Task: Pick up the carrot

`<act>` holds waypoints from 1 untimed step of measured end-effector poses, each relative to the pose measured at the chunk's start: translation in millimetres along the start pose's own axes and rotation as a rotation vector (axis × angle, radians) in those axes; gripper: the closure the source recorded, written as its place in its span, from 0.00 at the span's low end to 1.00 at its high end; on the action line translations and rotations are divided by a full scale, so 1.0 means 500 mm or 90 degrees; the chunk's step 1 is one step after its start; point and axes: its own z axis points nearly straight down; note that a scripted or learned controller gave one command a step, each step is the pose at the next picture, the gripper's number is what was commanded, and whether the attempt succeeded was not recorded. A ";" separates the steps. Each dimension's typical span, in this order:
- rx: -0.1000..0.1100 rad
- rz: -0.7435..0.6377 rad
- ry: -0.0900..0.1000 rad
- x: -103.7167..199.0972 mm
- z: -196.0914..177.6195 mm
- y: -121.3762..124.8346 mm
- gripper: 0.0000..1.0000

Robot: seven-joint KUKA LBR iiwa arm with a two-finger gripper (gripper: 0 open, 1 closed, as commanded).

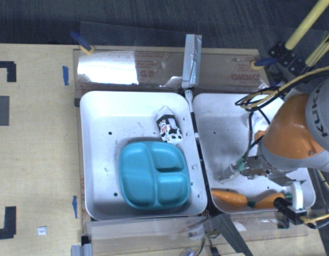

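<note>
An orange carrot (228,198) lies along the front wall of the right bin (218,127), its green top pointing right. A second orange piece (271,200) lies just beyond that green top, partly under the arm. My gripper (236,169) hangs below the orange wrist band, low over the bin floor and a little behind the carrot. It sits apart from the carrot, with a strip of bare floor between them. The arm's bulk hides the bin's right part.
The left bin (100,121) holds a teal divided plate (154,175) and a small black-and-white cow-patterned toy (169,128) near the shared wall. Cables loop over the right bin's far right corner. Cardboard stands behind both bins.
</note>
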 end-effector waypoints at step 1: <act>-0.003 0.017 -0.001 0.096 -0.441 0.011 0.00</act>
